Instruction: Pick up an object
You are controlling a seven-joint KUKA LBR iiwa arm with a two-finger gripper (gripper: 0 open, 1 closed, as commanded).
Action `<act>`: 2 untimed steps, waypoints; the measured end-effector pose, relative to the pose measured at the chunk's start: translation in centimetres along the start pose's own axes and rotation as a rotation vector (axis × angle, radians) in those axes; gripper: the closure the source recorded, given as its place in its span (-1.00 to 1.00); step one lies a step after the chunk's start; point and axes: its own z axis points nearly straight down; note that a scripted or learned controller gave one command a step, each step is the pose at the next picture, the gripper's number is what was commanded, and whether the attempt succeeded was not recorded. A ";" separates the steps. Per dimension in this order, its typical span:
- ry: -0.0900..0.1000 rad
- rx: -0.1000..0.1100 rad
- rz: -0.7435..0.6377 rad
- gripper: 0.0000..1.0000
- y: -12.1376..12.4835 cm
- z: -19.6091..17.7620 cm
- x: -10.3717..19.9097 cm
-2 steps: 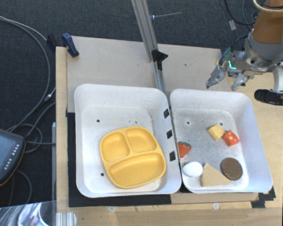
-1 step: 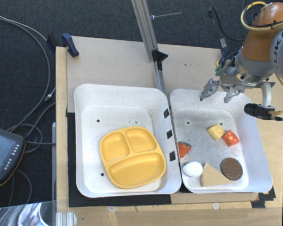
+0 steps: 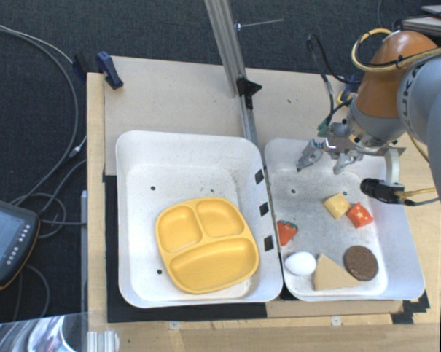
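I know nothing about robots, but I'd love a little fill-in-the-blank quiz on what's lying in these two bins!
1. The yellow divided plate lies in the ____ bin.
2. The white egg lies in the ____ bin.
3. The round cookie is ____ in colour.
4. The gripper hangs over the ____ bin.

Missing words: left; right; brown; right

1. A yellow divided plate (image 3: 206, 244) lies in the left white bin (image 3: 133, 160) (three compartments).
2. A blue clamp (image 3: 108, 70) grips the bench's far left corner.
3. A dark tablet-like device (image 3: 6, 239) sits at the left edge.
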 end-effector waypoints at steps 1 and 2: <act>-0.001 -0.001 0.000 -1.00 -0.1 5.0 0.1; -0.001 -0.009 0.000 1.00 0.2 3.5 0.1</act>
